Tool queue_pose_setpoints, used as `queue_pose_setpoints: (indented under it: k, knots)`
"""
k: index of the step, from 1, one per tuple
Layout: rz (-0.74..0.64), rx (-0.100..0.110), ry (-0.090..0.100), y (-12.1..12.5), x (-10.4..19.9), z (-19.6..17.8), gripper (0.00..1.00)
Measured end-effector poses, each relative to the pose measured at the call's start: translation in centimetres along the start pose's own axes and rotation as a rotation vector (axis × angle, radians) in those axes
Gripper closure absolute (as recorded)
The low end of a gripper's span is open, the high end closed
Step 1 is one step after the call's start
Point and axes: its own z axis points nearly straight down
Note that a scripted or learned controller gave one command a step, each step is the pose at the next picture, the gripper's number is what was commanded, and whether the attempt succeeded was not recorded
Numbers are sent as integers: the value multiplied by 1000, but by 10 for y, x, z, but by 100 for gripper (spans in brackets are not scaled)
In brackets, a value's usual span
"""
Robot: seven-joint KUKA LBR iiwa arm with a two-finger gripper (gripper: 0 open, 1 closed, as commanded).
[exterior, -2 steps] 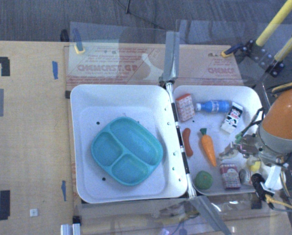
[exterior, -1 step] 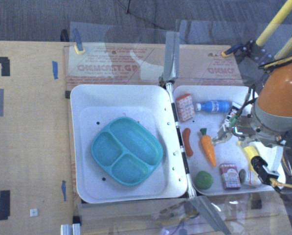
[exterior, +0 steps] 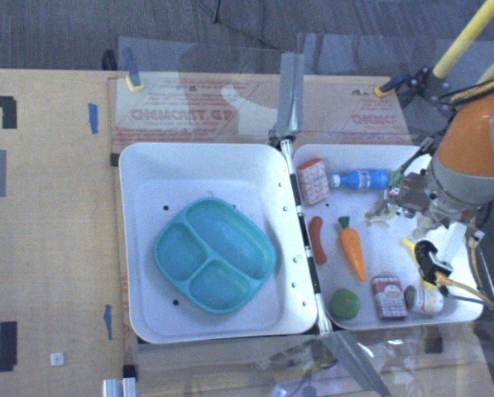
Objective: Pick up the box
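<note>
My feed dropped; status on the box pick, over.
Gripper low in right bin, holding nothing seen. Box untouched at bin's top-left corner. Bottle lies between them.

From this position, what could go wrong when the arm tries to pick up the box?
1. Two boxes lie in the right bin: a red-and-white box at its far left corner and a small dark red box near the front. The gripper may go for the wrong one.
2. The red-and-white box sits against the bin wall, beside the blue bottle; the fingers may hit either.
</note>
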Motion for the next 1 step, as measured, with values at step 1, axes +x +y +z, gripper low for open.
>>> queue_pose_setpoints:
  k: [1]
  knots:
    - [324, -9, 17, -30, -57, 61, 0]
